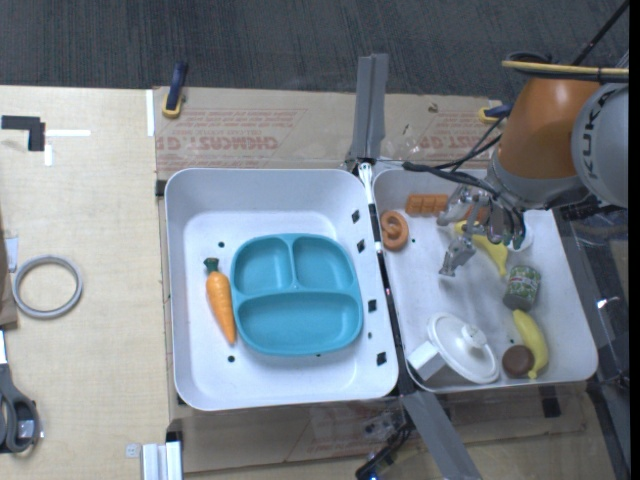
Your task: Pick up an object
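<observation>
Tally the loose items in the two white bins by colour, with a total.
Orange: 3, the carrot, the ring, the block
Yellow: 2, the banana and a yellow piece under the gripper
Blue: 1, the divided plate
White: 1, the lidded pot
Green: 1, the can
Brown: 1, the small ball
Total: 9

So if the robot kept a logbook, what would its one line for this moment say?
gripper: over right bin, nothing seen held | nearby: yellow object, can, banana | left bin: tray, carrot
</observation>
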You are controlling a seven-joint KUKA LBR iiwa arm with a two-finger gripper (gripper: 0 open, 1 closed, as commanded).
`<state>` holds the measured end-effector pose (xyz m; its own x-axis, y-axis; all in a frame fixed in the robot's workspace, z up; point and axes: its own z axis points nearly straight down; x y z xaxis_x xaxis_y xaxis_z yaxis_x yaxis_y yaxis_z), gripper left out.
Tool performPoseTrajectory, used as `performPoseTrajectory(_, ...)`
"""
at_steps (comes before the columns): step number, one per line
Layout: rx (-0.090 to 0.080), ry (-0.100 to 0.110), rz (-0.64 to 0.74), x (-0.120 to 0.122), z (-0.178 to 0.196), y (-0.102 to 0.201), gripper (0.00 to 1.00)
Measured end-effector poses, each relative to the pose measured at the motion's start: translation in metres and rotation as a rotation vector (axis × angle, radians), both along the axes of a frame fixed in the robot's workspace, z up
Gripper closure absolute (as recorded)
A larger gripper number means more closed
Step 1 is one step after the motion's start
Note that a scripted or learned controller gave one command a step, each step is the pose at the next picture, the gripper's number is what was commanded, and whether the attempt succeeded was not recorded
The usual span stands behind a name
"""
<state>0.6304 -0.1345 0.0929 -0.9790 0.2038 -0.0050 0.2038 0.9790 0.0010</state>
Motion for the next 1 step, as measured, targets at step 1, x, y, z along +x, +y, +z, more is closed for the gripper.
performPoseTrajectory(1,-0.001,0.001,-0.069,-0.0935,-0.0002,-0.0222,0.00)
